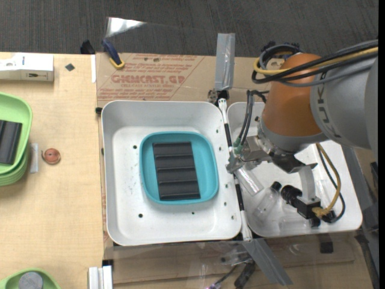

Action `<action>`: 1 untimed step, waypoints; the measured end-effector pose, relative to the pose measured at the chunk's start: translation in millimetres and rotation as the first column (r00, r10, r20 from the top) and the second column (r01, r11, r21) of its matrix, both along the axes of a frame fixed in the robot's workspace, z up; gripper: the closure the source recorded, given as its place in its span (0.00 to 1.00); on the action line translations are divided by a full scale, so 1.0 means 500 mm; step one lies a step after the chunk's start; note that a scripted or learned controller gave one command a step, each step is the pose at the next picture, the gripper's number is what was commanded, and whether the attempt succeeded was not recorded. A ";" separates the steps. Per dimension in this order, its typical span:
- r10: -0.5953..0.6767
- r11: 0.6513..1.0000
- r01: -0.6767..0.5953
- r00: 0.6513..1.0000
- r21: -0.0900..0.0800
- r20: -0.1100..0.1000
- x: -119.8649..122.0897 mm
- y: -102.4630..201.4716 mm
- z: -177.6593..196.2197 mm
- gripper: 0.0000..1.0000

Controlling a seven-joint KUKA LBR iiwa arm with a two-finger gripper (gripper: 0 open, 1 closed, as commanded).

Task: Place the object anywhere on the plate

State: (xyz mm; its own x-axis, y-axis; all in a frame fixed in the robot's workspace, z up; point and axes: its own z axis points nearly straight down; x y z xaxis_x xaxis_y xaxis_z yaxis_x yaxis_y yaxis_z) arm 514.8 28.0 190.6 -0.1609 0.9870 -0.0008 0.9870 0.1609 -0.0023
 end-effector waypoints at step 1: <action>0.000 1.000 0.000 1.000 0.000 0.000 0.000 -0.001 0.000 0.00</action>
State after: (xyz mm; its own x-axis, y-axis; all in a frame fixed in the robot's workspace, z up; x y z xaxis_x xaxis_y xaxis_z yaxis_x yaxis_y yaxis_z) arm 514.8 27.7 190.7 -0.1608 0.9870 -0.0009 0.9870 0.1608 -0.0023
